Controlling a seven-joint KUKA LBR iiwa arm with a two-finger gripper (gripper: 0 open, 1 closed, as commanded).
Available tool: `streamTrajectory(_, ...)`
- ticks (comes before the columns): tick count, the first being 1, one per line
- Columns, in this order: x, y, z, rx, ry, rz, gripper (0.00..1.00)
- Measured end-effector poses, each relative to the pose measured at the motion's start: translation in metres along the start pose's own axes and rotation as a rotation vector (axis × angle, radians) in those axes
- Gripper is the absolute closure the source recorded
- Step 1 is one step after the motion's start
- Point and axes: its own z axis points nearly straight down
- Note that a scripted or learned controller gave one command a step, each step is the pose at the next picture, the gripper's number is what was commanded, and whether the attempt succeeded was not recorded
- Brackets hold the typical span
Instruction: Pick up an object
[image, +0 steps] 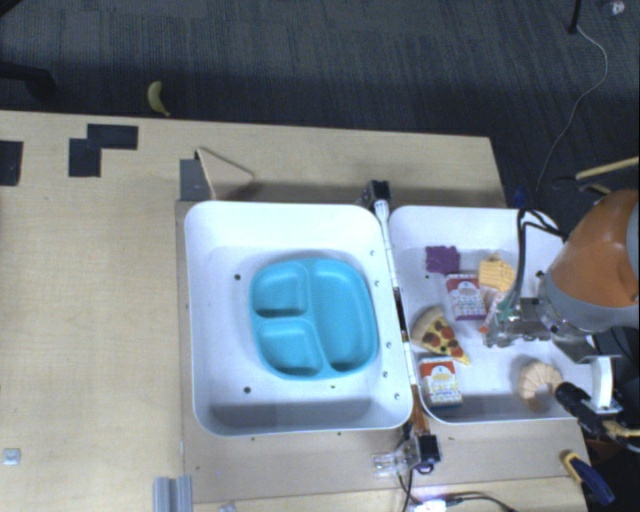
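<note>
The right bin (560, 425) holds several toy foods. A purple piece (441, 260) lies at the back, with a yellow block (495, 272) to its right. A red-and-white carton (465, 297) sits below them. A pizza slice (437, 334) lies at the bin's left side, and a second small carton (440, 381) lies near the front. A tan croissant (538, 380) rests at the front right. My gripper (503, 328) hangs low over the middle of this bin, right of the pizza slice and just below the yellow block and the carton.
The left bin (215, 300) holds a blue divided tray (312, 315). A ridge (392, 290) separates the two bins. The arm's orange band (600, 260) covers the right bin's right side. A black cable (525, 250) runs down to the wrist.
</note>
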Motion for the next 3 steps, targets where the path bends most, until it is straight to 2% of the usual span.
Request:
streamTrajectory(1, 0.0, 0.0, 0.0, 0.0, 0.0, 0.0, 0.0)
streamTrajectory(2, 0.001, 0.002, -0.011, -0.004, 0.0, -0.002, 1.0)
streamTrajectory(3, 0.095, 0.082, -0.062, 0.024, 0.007, -0.001, 1.0)
